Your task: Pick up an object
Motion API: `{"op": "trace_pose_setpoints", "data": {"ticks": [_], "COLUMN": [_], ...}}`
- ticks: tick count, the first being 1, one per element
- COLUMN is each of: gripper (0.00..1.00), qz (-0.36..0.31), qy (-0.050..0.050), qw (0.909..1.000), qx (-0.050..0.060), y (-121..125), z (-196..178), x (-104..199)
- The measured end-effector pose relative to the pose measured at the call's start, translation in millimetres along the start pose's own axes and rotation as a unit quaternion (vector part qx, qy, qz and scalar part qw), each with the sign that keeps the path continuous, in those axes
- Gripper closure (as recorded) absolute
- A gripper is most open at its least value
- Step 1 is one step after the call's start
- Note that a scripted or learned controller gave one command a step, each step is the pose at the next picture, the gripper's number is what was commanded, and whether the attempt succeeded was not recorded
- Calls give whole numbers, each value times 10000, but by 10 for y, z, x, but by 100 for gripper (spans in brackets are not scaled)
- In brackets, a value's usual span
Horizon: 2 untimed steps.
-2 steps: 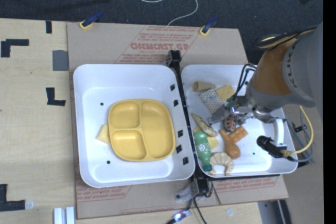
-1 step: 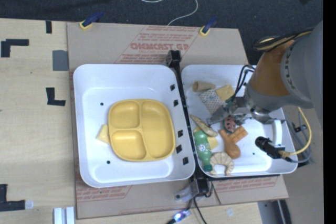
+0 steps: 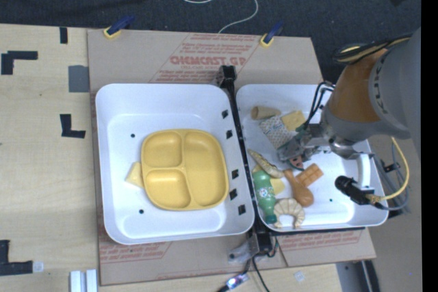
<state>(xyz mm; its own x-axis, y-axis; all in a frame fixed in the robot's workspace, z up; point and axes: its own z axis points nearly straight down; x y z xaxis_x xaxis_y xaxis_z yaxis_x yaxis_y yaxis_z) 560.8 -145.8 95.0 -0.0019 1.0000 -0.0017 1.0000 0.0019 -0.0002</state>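
Pickable clutter sits heaped in the right bin (image 3: 342,212): green bottle (image 3: 263,188), orange toy (image 3: 302,182), croissant (image 3: 291,215), cone (image 3: 264,112). Left bin (image 3: 113,147) bears a yellow divided plate (image 3: 185,169), likely a drop spot. My arm (image 3: 363,92) reaches in low from the right, gripper (image 3: 295,150) just above the orange toy; finger spread I cannot tell.

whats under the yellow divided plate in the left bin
A pale yellow flat piece pokes out from beneath the yellow three-compartment plastic plate at its left edge; how far it extends underneath is covered.

Yellow plate (image 3: 183,169) hides most of a yellow piece (image 3: 133,174).
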Motion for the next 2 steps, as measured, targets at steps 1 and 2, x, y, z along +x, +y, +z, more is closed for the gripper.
{"op": "trace_pose_setpoints", "data": {"ticks": [1, 2], "gripper": [100, 100], "qz": [-3, -5], "qy": [8, 7], "qw": [10000, 10000], "qx": [-14, -20], "y": [79, 98], "z": [-567, -1164], "x": [70, 155]}}
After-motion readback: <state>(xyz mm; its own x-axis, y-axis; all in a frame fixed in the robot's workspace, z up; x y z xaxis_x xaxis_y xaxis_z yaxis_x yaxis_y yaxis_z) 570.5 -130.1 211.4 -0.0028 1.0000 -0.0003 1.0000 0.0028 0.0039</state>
